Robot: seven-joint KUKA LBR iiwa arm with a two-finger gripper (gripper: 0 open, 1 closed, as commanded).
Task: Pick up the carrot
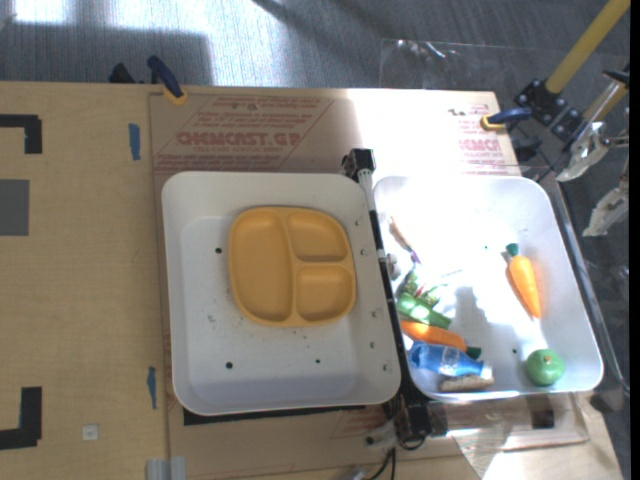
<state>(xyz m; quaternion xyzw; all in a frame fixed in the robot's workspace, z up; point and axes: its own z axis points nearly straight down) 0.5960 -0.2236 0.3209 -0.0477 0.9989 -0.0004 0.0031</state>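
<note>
Cardboard-topped bench is bearing 2 white bins; the carrot (525,280) is lying loose in the right bin (470,198) (apart from the clutter, leaving grasping room). I cannot tell the pincer's state.

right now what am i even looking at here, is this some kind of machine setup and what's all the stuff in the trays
This is one camera fixed above a workbench, looking down at a slant. A robot arm normally reaches in from the right; its job is to pick up a carrot.

Two shallow white bins sit side by side on a cardboard sheet. The left bin holds a yellow plate with three compartments.

The right bin holds toys. One carrot lies alone near the right wall, green top pointing away from the camera. A green apple sits in the near right corner. Along the left wall is a small pile: a second carrot, something green, and a blue packet.

Nothing is being held at this moment.
</note>
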